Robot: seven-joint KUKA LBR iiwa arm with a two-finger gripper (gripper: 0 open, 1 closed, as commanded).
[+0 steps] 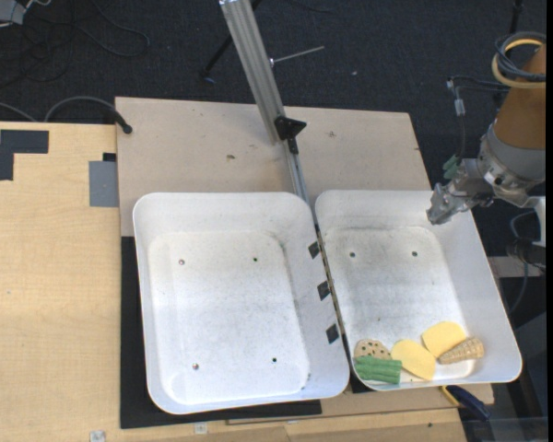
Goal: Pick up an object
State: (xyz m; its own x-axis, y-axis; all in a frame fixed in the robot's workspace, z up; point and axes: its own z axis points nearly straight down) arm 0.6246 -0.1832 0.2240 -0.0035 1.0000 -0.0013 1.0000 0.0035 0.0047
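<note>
We find the grey two-finger end effector (441, 204) poised over the far right rim of the right-hand shallow white plastic bin (387, 247), gripping nothing; how wide it stands we cannot tell. The candidates, two yellow rounded pieces (429, 348), a tan ridged cone (463, 349), a green ridged piece (379, 368) and a brown speckled disc (372, 349), lie touching in the near corner, well apart from it. We judge the risks to be a closure that shoves neighbours or clips the bin wall.

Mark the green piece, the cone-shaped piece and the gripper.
green piece (379, 368): camera view, middle of its body.
cone-shaped piece (463, 350): camera view, its wide middle.
gripper (440, 210): camera view, at its fingertips.
</note>
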